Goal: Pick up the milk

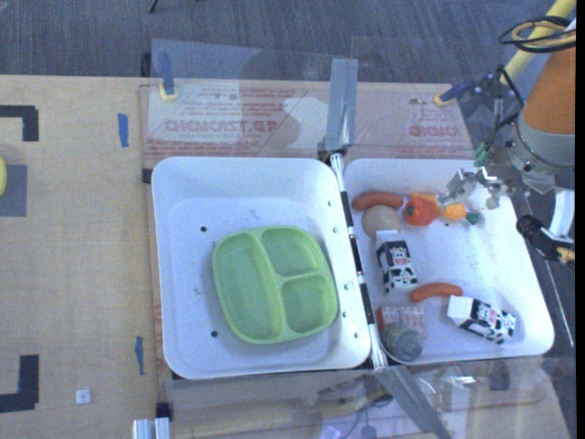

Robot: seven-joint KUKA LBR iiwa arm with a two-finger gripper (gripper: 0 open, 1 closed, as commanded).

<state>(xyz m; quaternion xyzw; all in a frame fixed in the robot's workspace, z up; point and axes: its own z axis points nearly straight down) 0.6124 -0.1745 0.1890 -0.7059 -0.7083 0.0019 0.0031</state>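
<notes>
The wooden table (73, 273) carries two shallow white bins side by side. The left bin (183, 186) holds a green divided plate (274, 283), lying flat near its middle. The right bin (530, 282) holds the food items.

The grey arm (548, 108), with its orange band, reaches in from the right and ends over the right bin's far right corner. Its gripper (473, 187) hangs there just beside a tomato (420, 209); whether the fingers are spread or pressed together cannot be told, and nothing shows between them.

Two small milk cartons with cow markings lie in the right bin: one carton (396, 262) near the bin's middle left, the other carton (482, 318) on its side toward the near right corner. A sausage (436, 292) lies between them, and another sausage (377, 199) lies at the far left, beside a pale egg-shaped item (380, 219). A round tin (402, 342) sits at the near left corner.
</notes>
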